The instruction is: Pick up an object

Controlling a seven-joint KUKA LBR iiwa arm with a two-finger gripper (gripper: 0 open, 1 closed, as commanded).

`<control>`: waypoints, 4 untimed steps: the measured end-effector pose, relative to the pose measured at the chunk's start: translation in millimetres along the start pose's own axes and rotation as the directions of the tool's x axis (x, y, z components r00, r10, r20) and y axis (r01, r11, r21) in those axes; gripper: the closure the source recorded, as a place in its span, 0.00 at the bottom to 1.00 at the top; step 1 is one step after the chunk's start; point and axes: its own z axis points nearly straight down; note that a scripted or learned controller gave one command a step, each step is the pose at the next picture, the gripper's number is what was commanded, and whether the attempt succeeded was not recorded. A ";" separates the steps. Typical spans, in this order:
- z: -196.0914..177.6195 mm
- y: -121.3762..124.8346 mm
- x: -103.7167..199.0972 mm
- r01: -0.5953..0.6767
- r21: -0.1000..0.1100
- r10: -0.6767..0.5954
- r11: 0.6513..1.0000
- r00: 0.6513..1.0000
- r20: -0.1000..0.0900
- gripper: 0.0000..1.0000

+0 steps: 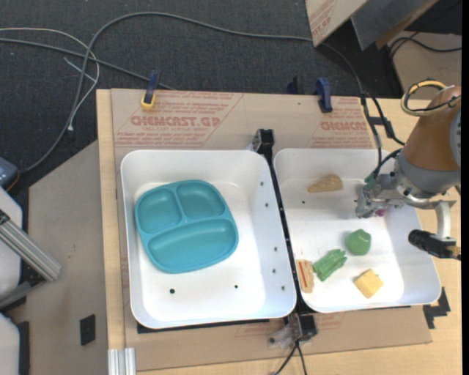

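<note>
Jaws (368,207) low in right bin (410,165) — grip state unclear; green pepper (329,264) long axis diagonal

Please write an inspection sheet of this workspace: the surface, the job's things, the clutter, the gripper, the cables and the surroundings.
Surface: cardboard-covered bench bearing left white bin and right white bin, side by side.
Job's things: in the right bin, tan bread-shaped piece, round green toy, long green leafy toy, yellow cheese-like block, red-striped hot-dog toy at its left wall.
Clutter: teal divided plastic plate in the left bin.
Gripper: two-finger gripper low over the right bin, nothing seen between its fingers.
Cables: grey cables on the dark floor; black cables beside the arm.
Surroundings: two blue clamps on the far edge; cardboard box behind.
</note>
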 end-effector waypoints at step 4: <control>-105.2 33.3 114.5 0.008 0.001 -0.008 1.000 1.000 -0.002 1.00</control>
